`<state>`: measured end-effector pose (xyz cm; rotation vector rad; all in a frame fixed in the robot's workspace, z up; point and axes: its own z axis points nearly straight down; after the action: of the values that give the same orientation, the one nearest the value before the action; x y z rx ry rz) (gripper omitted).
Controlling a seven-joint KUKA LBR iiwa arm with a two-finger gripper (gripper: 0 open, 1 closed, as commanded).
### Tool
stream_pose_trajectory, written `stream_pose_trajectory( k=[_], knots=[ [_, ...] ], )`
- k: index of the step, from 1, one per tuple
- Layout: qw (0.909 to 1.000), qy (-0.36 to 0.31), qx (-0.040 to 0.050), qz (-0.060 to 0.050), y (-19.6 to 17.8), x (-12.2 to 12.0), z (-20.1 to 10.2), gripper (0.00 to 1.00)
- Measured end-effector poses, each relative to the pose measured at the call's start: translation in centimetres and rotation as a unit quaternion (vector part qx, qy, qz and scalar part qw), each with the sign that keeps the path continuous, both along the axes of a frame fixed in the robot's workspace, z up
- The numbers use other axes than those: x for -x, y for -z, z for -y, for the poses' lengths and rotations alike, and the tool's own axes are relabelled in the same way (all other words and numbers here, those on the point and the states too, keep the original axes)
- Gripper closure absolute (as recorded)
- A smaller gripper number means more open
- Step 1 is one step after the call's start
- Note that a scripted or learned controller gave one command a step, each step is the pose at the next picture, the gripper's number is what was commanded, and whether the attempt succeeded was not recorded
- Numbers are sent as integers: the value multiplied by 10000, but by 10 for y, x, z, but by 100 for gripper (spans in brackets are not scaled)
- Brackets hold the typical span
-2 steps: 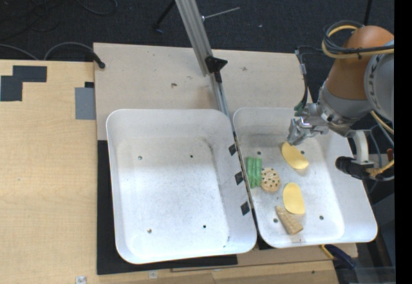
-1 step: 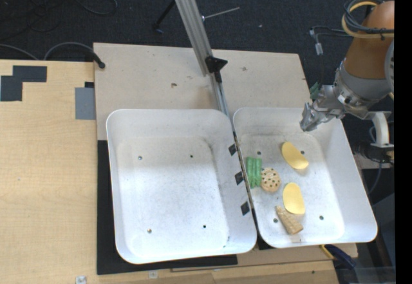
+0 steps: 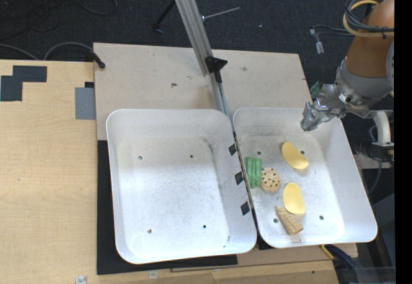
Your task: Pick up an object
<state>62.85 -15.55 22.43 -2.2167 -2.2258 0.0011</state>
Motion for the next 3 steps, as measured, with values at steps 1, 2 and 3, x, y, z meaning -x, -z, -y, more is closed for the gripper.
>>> stream_pose_trajectory(
  k=[1,2,3],
  knots=[
    [10000,6,-11,-20,9,10,-46,100],
    [10000,6,-13,-14,2,21,-89,100],
    [10000,5,-15,-25,11,36,-140,100]
  ],
)
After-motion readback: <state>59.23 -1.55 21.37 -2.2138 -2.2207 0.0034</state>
